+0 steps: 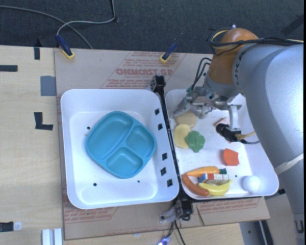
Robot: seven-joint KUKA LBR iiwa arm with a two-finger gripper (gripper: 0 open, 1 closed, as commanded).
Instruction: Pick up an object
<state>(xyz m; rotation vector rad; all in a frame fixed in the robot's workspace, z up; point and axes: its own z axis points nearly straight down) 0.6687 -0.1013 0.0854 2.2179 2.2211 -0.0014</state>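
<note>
On the counter, two shallow white bins sit side by side on a cardboard sheet. Left bin: a blue divided plate with three compartments, lying flat and turned at a diagonal, its long axis running from upper left to lower right.

Right bin: the loose objects. Near the dividing wall lies a pale yellow rounded piece, and touching its right side a green leafy piece. Above these, a cream rounded piece rests just below the gripper. An orange-red block lies apart, to the right. Along the near edge is a cluster: an orange carrot-shaped piece, long axis roughly left to right; a reddish sausage slanting down to the right; a yellow banana curved beneath a small multicoloured block. A white ball sits in the near right corner.

Arm: grey, with an orange band, reaching in from the right. Its gripper hangs over the far end of the right bin, just above the cream piece. Whether the jaws are open or closed cannot be told; nothing is seen between them.
</note>
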